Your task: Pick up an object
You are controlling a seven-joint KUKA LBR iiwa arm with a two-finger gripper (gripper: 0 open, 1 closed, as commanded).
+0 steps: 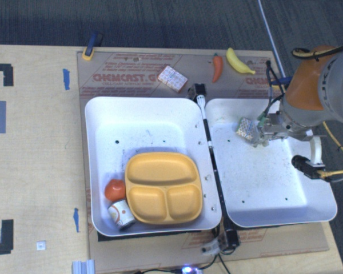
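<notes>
My gripper [260, 137] is low over the far part of the right bin [274, 210], coming in from the right. A small pale speckled object [246, 129] sits right against its left side; whether it is gripped cannot be made out. In the left bin [103, 124] lie a yellow divided plate [163, 186], a red tomato-like ball [115, 189] to the plate's left, and a small white and orange can [121, 213] at the near corner.
Behind the bins on the brown board lie a speckled block [172, 78], a red chili [217, 68] and a yellow banana [238, 61]. A blue-and-yellow clamp [91, 45] sits at the board's far left corner. The bins' shared rims [210, 153] run between them.
</notes>
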